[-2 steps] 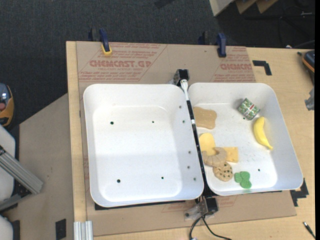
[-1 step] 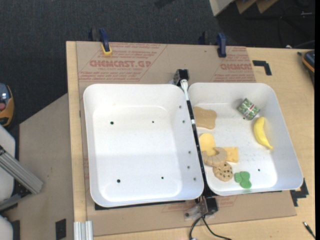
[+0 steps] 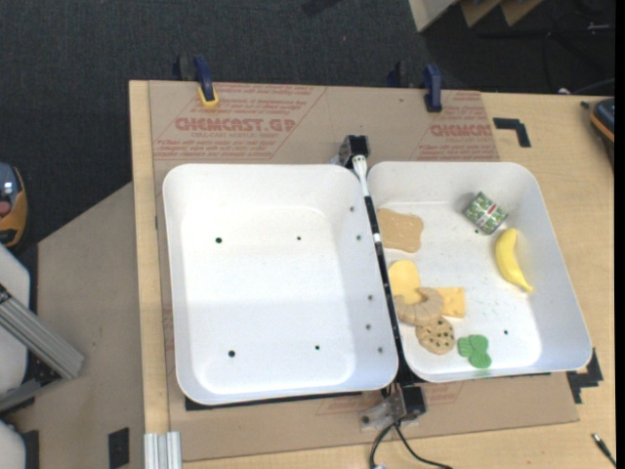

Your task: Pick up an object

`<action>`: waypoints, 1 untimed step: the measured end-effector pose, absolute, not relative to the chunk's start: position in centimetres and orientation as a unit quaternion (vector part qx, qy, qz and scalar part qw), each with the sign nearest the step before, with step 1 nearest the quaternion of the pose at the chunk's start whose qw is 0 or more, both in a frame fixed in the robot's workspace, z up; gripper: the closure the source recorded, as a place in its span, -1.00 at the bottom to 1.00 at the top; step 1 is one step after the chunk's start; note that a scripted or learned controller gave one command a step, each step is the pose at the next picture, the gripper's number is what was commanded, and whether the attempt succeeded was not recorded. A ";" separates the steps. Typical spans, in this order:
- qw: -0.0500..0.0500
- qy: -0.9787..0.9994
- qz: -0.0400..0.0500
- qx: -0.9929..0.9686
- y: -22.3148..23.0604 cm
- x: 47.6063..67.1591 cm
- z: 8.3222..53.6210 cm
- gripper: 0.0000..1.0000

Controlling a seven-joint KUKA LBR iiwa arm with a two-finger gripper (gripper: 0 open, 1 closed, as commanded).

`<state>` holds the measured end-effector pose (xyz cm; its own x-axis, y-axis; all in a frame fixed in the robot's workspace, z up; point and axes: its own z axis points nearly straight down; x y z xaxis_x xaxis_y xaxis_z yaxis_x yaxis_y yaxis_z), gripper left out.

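The right bin (image 3: 547, 291) holds several toy food items. A yellow banana (image 3: 512, 259) lies near its right side, with a small green-and-white packet (image 3: 484, 212) just above it. A tan bread slice (image 3: 399, 229) rests at the bin's left. Below it sit a yellow round piece (image 3: 404, 279), an orange cheese square (image 3: 451, 302), a beige lump (image 3: 422, 310), a chocolate-chip cookie (image 3: 436, 336) and a green piece (image 3: 476, 351), clustered close together.
The left bin (image 3: 195, 291) sits beside the right one on a brown board (image 3: 146, 145). Two blue-and-yellow clamps (image 3: 205, 78) (image 3: 431, 86) hold the board's far edge. Cables (image 3: 391, 428) run off the front edge.
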<state>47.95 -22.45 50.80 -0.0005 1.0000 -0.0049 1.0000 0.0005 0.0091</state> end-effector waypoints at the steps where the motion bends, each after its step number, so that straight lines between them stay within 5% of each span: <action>1: 0.004 0.707 0.001 0.707 -22.4 48.0 53.7 1.00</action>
<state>47.96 -22.41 53.70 -0.0005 1.0000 -0.0039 1.0000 0.0006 0.0065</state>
